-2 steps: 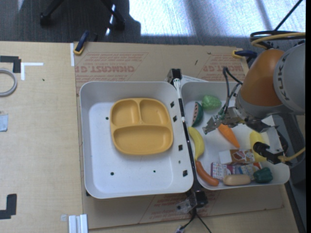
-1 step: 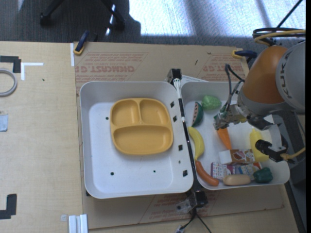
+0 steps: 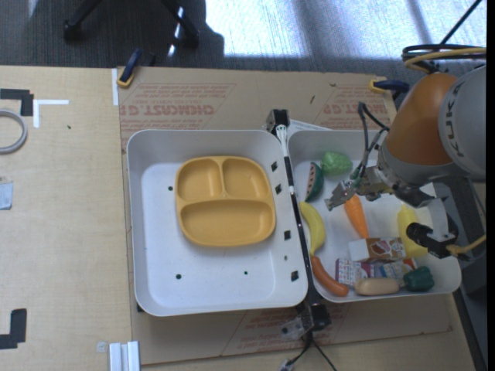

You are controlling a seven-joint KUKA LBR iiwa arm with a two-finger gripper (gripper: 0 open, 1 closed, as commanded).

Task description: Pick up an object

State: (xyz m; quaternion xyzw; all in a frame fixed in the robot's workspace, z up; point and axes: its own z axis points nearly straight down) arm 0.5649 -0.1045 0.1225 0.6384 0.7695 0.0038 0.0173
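We take the carrot (image 3: 356, 216) as the thing to pick: a small orange cone, tapering toward the bin's near side, lying in the right bin (image 3: 448, 283). Around it we count one banana (image 3: 312, 224), one watermelon slice (image 3: 312, 181), one leafy green (image 3: 336, 162), one sausage (image 3: 329, 277), one bread roll (image 3: 376, 287), one dark green vegetable (image 3: 418, 279), one yellow piece (image 3: 410, 226) and two small packets (image 3: 370, 260). The left bin (image 3: 147, 230) holds one yellow divided plate (image 3: 225, 201). The gripper (image 3: 345, 195) sits right at the carrot's upper end, touching or nearly so; we cannot tell whether it is spread or closed.
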